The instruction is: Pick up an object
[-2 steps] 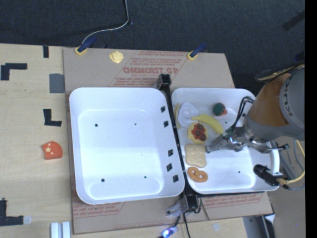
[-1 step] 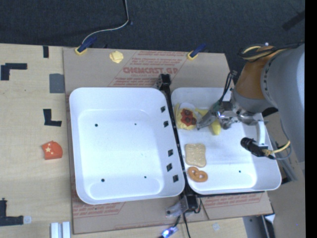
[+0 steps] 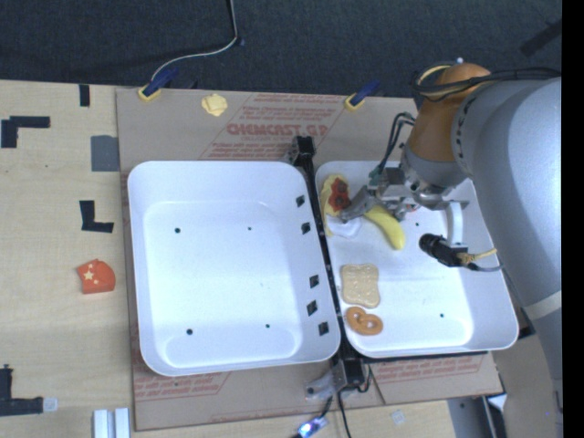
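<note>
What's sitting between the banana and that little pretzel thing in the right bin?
In the camera view, a pale toast slice lies between the banana and the pretzel.

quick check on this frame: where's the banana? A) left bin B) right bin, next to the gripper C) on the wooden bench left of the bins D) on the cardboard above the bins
B: the banana lies in the right bin, close beside the gripper, with the toast-like piece and the pretzel-like ring lower in the same bin.
</note>
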Robot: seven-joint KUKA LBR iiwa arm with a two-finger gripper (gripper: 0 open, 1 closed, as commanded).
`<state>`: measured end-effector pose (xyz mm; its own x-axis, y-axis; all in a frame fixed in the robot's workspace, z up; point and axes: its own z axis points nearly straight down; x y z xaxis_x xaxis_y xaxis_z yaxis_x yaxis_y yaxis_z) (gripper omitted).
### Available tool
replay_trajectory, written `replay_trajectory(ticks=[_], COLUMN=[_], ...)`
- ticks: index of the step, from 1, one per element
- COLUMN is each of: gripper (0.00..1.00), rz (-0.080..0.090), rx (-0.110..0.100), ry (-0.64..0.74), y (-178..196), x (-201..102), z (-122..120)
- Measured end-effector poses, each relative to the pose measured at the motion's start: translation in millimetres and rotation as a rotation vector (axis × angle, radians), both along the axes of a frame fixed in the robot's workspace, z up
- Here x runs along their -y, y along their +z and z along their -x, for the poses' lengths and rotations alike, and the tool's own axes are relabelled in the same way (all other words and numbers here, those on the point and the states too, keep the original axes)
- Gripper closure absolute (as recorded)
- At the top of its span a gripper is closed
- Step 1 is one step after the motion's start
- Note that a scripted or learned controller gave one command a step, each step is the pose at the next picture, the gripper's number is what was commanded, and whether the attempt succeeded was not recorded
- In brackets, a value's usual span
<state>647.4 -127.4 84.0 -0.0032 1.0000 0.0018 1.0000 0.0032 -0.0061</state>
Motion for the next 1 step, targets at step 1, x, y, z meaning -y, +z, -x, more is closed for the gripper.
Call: replay_trajectory(ticks=[1], gripper=[1.00], rz=[0.002], rx=[0.005], ry=[0.000], y=[11.4], x=[1.5], z=[0.0])
